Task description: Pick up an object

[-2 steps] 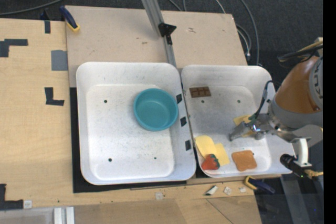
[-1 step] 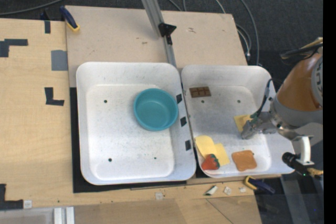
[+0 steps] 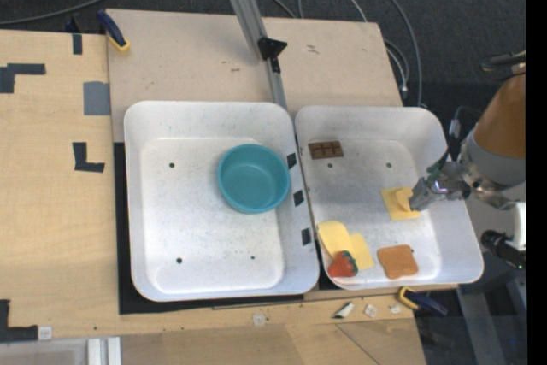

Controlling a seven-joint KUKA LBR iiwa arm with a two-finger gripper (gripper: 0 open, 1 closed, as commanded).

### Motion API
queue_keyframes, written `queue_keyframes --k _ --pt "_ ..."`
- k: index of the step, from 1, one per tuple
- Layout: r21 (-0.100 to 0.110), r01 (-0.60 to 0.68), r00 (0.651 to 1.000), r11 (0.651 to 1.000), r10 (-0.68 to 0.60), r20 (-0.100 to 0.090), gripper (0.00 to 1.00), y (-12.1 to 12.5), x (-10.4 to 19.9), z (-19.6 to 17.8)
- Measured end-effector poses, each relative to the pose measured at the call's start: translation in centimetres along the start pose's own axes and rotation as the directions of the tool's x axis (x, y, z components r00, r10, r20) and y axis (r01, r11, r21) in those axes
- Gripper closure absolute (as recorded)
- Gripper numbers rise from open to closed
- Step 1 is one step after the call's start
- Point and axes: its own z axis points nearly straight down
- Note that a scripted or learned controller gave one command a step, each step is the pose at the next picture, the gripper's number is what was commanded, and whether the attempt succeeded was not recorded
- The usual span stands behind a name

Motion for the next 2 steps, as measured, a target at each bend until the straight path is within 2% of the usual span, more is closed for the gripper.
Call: queue_keyframes --k 2 --pt "-0.001 0.001 1.0 1.0 -0.001 0.0 1.0 -1.1 0.7 -11.8"
